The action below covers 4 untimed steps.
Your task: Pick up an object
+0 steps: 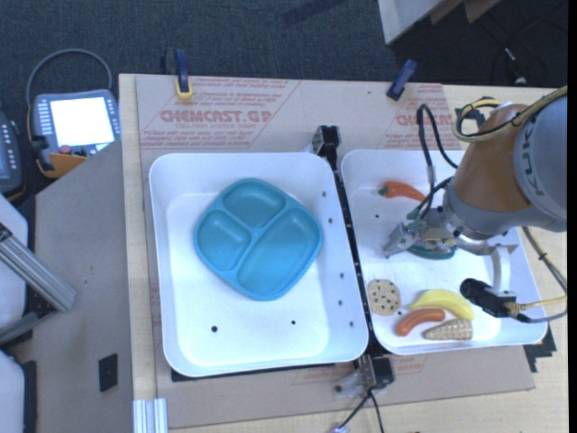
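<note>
Currently, pincer [403, 239]: low in the right bin [361, 197], fingers spread apart, nothing between them.
Step advice: centre over one item, descend straight, close only once it sits between the fingers.
Nearest item: teal object [433, 250] just beside, partly under the wrist.
Others: carrot [400, 189] above; cookie [384, 296], sausage [418, 321], banana [446, 303] below.

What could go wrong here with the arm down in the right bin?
The gripper is low over a teal object that the arm mostly hides, so a grasp may miss. The cookie, banana and sausage lie packed together nearby; a sweep could knock them.
</note>
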Each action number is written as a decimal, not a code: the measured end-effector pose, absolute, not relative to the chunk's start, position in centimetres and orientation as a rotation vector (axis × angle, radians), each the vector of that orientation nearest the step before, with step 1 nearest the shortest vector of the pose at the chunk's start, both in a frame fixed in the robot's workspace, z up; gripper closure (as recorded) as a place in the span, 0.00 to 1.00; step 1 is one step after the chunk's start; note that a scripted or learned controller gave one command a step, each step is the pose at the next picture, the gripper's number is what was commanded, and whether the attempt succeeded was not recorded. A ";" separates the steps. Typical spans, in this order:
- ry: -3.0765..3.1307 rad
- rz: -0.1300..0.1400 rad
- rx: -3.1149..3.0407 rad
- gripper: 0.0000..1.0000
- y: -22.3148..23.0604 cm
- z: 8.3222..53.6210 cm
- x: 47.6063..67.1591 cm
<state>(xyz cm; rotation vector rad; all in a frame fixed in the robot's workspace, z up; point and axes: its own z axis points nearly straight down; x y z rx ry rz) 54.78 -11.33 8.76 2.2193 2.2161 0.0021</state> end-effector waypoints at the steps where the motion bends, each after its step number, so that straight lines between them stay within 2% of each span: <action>1: 2.213 0.007 2.216 1.00 -11.3 9.9 54.9; 3: 2.218 0.005 2.216 1.00 -11.8 20.4 56.7; 4: 2.218 0.006 2.215 1.00 -11.8 25.0 56.8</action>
